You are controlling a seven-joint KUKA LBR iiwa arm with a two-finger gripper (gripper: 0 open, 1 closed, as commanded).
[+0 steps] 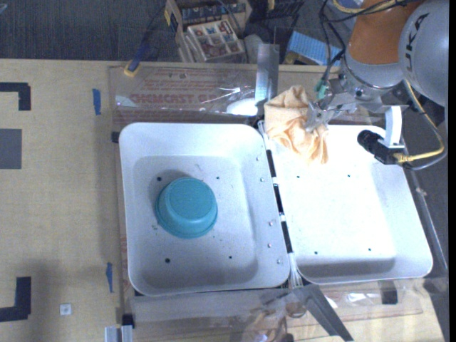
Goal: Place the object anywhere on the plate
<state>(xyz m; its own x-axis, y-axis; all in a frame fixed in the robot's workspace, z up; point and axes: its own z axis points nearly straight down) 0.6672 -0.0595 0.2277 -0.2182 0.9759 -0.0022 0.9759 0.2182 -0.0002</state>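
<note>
A pale orange cloth point(293, 123) hangs bunched over the far left corner of the right bin point(356, 212), partly across the divide between the bins. My gripper point(314, 119) reaches down from the upper right and is shut on the cloth's upper right part, with fabric gathered around the fingertips. The plate point(187, 206), a round teal dish, sits in the middle of the left bin point(142, 148), well to the left of and nearer than the cloth.
A black cable fitting point(375, 145) and a white bracket point(394, 127) hang off the wrist over the right bin's far edge. A clear plastic sheet point(185, 95) lies behind the left bin. Boxes and clutter stand beyond the bench.
</note>
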